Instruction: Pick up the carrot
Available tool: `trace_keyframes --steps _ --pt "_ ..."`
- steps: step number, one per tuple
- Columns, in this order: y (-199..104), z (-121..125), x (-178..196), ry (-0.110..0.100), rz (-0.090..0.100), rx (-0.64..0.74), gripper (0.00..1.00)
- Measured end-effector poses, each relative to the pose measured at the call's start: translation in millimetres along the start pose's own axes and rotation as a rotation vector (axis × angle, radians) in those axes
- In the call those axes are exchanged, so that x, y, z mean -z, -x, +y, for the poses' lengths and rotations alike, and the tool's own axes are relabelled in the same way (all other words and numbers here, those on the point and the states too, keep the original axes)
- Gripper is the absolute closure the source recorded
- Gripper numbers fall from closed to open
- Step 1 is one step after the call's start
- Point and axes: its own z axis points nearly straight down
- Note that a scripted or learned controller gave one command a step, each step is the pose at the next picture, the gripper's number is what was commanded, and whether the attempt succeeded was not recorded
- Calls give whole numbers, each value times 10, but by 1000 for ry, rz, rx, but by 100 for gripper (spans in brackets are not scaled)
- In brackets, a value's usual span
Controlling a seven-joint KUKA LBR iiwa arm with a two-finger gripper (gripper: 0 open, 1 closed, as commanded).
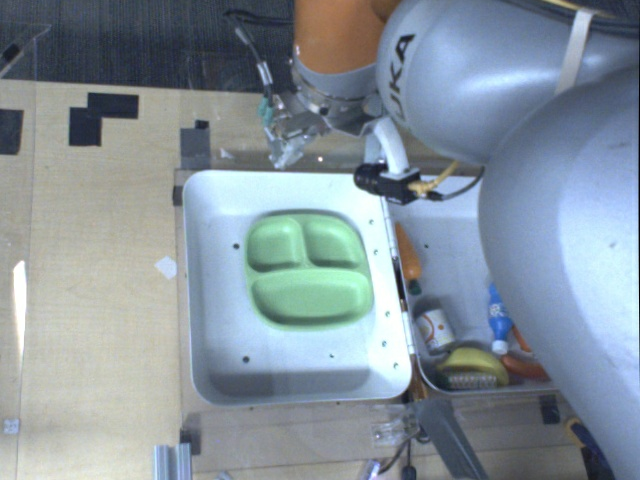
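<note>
On the pale wooden surface (90,268) the left bin (215,268) holds a green divided plate (305,268). Above its far rim hangs the pincer (288,148), with nothing between its fingers; I cannot tell if they are spread. The carrot (407,253) lies in the right bin (450,228), along the wall next to the left bin. Near it are a small can (435,328) and a banana (472,363).
</note>
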Motion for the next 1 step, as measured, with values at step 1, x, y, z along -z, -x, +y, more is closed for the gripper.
trace_keyframes --steps 1 --pt "461 -214 -1627 3 0 -154 100"
